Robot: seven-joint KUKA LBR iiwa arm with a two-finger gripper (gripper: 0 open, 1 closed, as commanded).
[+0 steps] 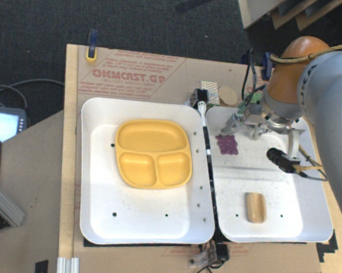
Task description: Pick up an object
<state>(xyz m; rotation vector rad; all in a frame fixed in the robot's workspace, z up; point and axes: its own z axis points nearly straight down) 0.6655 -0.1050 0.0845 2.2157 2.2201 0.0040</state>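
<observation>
A purple bunch-like object (pixel 227 144) lies in the right bin (pixel 306 228), near its back left corner. A tan loaf-shaped object (pixel 255 207) lies toward the front of the same bin. My gripper (pixel 247 124) hangs low over the back of the right bin, just behind and to the right of the purple object. Its metal tip is close to the bin floor. The grey arm with its orange band (pixel 300 55) comes in from the upper right and hides the bin's back right corner.
A yellow divided plate (pixel 154 153) lies in the left bin (pixel 94 203). A black part with cables (pixel 283 161) sticks out below the wrist over the right bin. Small fixtures (pixel 201 97) stand behind the ridge between the bins.
</observation>
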